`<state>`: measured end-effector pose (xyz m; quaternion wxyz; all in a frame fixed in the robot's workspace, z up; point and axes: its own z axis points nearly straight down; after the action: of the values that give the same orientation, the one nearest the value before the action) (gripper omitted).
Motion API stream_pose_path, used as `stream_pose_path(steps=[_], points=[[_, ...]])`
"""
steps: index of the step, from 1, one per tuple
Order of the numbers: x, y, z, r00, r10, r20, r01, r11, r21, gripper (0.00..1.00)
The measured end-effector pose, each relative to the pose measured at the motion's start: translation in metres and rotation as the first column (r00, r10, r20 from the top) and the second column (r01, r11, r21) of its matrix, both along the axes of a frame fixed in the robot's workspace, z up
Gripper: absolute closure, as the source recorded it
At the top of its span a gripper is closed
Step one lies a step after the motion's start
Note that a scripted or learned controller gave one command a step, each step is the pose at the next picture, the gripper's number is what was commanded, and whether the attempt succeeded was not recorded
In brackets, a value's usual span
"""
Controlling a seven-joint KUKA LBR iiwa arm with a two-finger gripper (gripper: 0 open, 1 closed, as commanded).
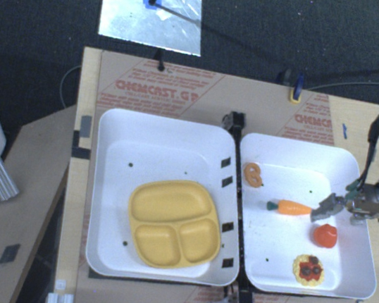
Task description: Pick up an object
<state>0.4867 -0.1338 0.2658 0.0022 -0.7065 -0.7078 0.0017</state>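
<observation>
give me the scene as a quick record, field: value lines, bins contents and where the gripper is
left bin: yellow tray with three compartments
right bin: pretzel, carrot, tomato, tart
carrot: lies on its side, green end toward the left bin
gripper: over the right bin, at the carrot's orange end, just above the tomato in the view
held: nothing seen between the jaws
arm: reaches in from the right
</observation>
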Motion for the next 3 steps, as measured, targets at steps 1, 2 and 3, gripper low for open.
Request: stream_pose_path(steps=[1, 2, 3], points=[[0.002, 0.0, 0.003, 1.0, 0.002, 0.008, -0.002, 1.0, -0.001, 0.0], [0.001, 0.007, -0.041, 1.0, 0.0, 0.003, 0.0, 1.0, 0.0, 0.0], [0.007, 0.0, -0.097, 1.0, -0.001, 0.002, 0.001, 1.0, 0.0, 0.0]])
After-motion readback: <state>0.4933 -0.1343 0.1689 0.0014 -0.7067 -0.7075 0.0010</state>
